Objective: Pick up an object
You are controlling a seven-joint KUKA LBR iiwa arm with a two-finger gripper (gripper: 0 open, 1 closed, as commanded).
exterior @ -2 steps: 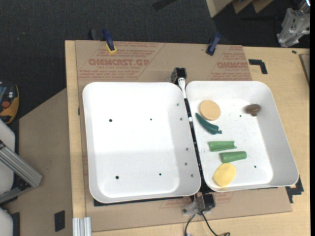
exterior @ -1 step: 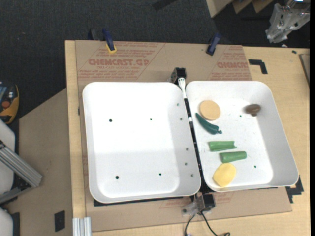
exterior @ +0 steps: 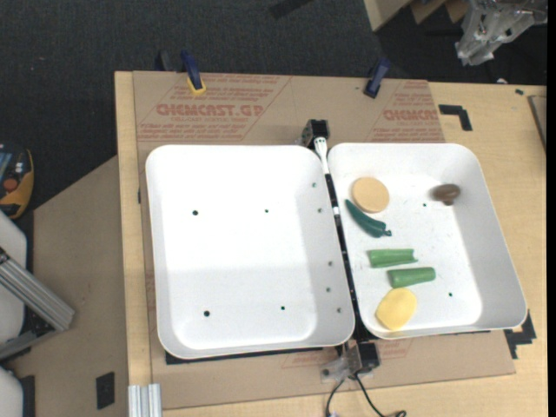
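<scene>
Objects, among them a round tan disc [exterior: 371,195], lie well below the metal gripper [exterior: 486,29]; whether it is open cannot be told. Reaching down comes next.

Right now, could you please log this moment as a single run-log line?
gripper: raised beyond bins, upper right | fingers: cannot tell | right bin: six objects lying loose | pick: not started

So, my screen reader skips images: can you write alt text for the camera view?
The right white bin holds six items: a tan disc, a dark green curved piece, two green pieces, a yellow piece and a small brown lump. The left white bin sits beside it on the bench.
</scene>
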